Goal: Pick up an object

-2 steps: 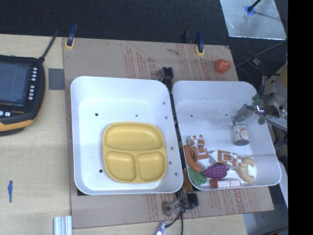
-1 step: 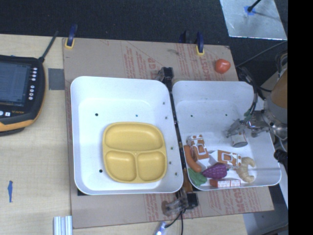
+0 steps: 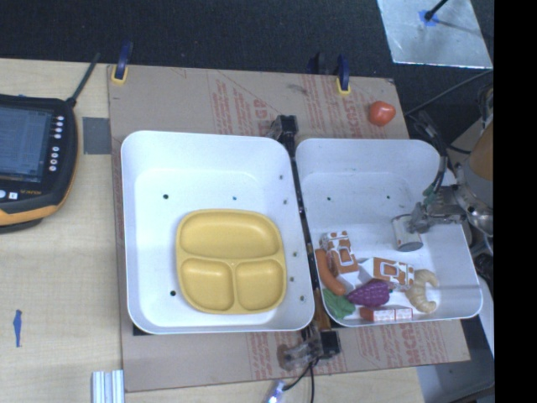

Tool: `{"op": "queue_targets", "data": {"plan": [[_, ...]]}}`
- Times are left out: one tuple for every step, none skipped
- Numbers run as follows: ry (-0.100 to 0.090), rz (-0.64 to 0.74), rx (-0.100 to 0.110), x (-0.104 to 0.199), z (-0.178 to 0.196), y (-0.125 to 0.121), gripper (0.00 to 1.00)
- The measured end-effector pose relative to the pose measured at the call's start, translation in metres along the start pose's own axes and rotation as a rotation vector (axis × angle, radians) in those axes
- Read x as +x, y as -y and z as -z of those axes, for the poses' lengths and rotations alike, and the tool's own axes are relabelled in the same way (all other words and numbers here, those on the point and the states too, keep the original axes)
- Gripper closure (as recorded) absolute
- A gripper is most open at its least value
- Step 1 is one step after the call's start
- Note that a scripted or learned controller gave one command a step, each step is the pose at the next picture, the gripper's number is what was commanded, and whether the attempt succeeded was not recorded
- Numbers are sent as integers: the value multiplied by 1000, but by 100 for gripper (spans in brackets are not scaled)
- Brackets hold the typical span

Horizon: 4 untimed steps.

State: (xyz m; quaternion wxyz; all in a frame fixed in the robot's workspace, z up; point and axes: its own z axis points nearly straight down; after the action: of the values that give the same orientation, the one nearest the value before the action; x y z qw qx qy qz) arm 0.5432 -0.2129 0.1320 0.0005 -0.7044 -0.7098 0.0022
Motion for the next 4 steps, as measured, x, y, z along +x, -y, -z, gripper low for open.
{"op": "queue_targets", "data": {"plan": [[-2,-4,-2,1,48,-43,100],[-3,-4,-1,1,47,-43,0],[-2,-3,0,11,2,-31,0],[-2,-2,1,1,-22,-14,0]]}}
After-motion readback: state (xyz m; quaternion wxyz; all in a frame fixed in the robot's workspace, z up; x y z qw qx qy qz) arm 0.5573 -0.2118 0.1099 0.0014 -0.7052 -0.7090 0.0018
